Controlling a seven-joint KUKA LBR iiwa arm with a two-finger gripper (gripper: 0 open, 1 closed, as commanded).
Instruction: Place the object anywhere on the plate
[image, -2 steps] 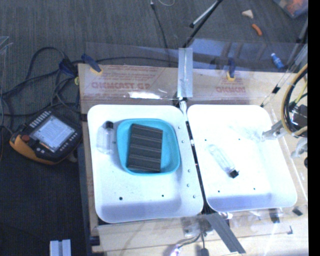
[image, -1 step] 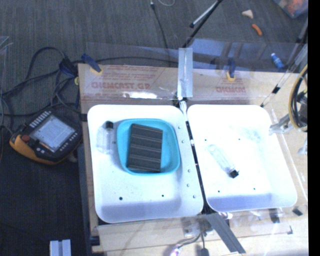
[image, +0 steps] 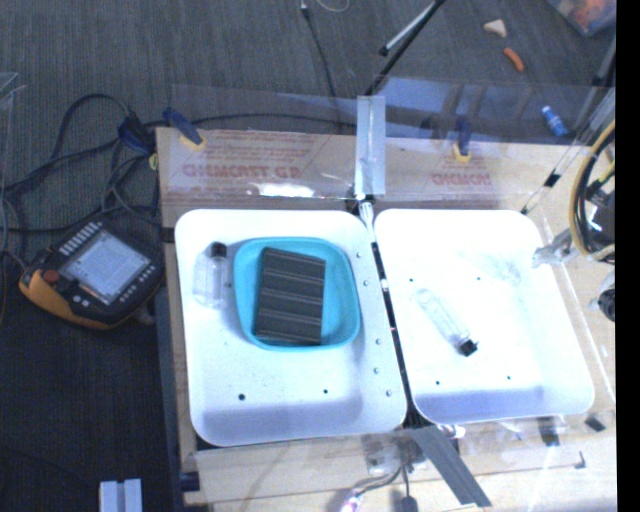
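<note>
A: Starting at the gripper (image: 556, 252), if rightly read: a pale piece at the far right rim of the right bin (image: 500, 395), below the arm (image: 598, 212) and its cables. Spread or pressed together?

B: Cannot tell. Too small and too close to the edge to judge. Nothing seen between its tips, nothing seen touched apart from perhaps the bin's rim.

A: Nearest thing to it?

B: A clear vial (image: 445, 320) with a dark cap, lying slantwise on the floor of the right bin, well apart from the gripper, cap end toward the camera.

A: And across the divide?

B: In the left bin (image: 290, 410), a blue plate (image: 342, 300) bearing a dark ribbed block (image: 290, 295), flat and roughly centred. Just beside the plate's left rim, a second vial (image: 210, 272), off the plate.

A: Step in hand, then?

B: Two readings, both only judgement. With the block as the task's thing: already on the plate, job seemingly done. With the vial in the right bin as the thing: not yet picked, approach barely begun.

A: Next move under the second reading?

B: A reach inward over the right bin, a descent with the grip set across the vial's narrow body, a lift, then a carry over the seam to a bare part of the plate beside the block.

A: Beyond the bins?

B: Wooden surface (image: 300, 170) and, on the floor at left, a handheld pendant (image: 95, 275).
</note>
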